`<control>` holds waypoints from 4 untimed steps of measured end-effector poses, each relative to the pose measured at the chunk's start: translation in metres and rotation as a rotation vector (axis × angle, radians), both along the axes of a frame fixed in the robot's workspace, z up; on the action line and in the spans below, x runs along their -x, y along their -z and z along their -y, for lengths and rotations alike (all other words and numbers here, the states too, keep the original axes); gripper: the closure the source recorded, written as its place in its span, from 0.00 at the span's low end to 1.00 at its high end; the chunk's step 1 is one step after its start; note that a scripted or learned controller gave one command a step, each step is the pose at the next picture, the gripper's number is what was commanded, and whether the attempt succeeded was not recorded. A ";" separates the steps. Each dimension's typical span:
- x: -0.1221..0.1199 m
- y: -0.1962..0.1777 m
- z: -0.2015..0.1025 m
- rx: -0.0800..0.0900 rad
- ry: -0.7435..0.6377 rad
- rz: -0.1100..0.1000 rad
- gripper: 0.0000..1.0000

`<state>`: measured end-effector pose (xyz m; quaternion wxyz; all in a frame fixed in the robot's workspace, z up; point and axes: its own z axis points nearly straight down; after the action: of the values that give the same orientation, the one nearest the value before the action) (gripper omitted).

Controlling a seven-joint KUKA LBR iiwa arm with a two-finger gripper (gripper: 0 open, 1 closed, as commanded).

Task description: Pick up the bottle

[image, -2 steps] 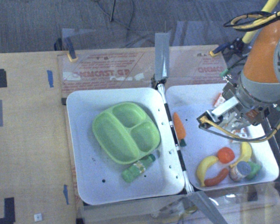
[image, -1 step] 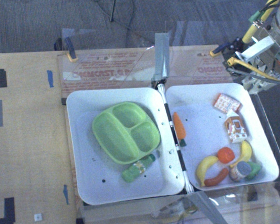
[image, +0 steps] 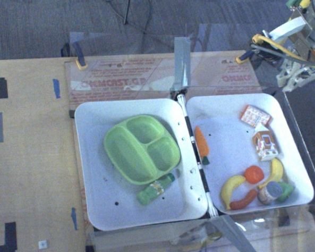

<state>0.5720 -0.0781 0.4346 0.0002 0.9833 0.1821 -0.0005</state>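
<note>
I see green bottle (image: 155, 190) lying in left bin (image: 90, 153), touching green plate (image: 142, 148); toy food in right bin (image: 221, 119).

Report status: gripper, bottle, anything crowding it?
Gripper parked top right, off the bins. Green bottle lying in left bin, ungrasped. Green plate touching its upper side.
</note>
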 end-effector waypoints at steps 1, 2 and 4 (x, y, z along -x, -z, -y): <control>-0.073 0.064 0.095 0.000 0.159 0.000 1.00; -0.089 -0.001 0.082 -0.001 0.156 0.001 1.00; -0.087 0.000 0.142 0.000 0.161 -0.001 1.00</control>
<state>0.6591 -0.2197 0.4351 -0.0002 0.9948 0.1023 -0.0010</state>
